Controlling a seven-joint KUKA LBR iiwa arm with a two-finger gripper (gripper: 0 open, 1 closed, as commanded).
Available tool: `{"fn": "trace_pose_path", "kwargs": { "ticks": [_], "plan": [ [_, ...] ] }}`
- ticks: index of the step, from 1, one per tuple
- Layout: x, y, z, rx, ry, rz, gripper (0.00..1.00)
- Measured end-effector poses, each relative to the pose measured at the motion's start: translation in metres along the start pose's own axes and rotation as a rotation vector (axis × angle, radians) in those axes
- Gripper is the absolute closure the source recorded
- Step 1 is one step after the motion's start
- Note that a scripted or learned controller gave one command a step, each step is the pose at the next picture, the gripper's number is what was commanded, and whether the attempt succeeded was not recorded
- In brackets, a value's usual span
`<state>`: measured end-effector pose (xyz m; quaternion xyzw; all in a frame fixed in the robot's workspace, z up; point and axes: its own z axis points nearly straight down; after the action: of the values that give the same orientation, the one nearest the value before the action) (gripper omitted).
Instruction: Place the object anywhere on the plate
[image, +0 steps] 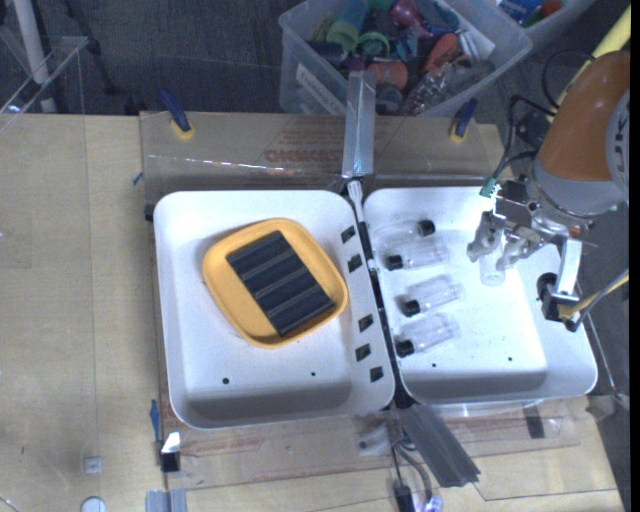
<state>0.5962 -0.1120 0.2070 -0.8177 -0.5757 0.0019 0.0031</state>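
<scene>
Four small clear plastic bottles with black caps lie on their sides in the right bin (520, 370), one of two shallow white bins set side by side on a pale wooden bench (70, 330). The bottles are see-through, so they look faint against the white floor, and the dark caps are what mark them out. The uppermost bottle (412, 233) lies near the back of the bin with its cap pointing right. The second bottle (415, 257) lies just below it, cap to the left. The third bottle (432, 297) sits lower, and the fourth bottle (424, 335) is nearest the front, both with caps to the left. All four rest in the left half of this bin, apart from one another.

The left bin (190, 380) holds the plate (222, 262), a yellow-orange dish with rounded corners, turned at an angle. A black ribbed insert (279, 281) covers its middle.

The grey arm with its orange band (585, 130) comes in from the right. Its gripper (497, 254) hangs over the back right part of the right bin, well to the right of the bottles. Something pale and clear shows at its tip, but I cannot tell whether the fingers are parted or closed, or whether they grip anything.

A clear tub of colourful objects (400, 45) stands behind the bins.
</scene>
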Motion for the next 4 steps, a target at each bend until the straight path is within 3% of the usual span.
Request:
{"fn": "trace_pose_path", "kwargs": {
  "ticks": [1,2,4],
  "plan": [
    [0.0,0.0,0.0,0.0,0.0,0.0,0.0],
    [0.035,-0.029,-0.024,-0.002,0.0,-0.014,0.0],
    [0.051,-0.047,-0.04,-0.006,0.0,0.125,0.0]
  ]
}}
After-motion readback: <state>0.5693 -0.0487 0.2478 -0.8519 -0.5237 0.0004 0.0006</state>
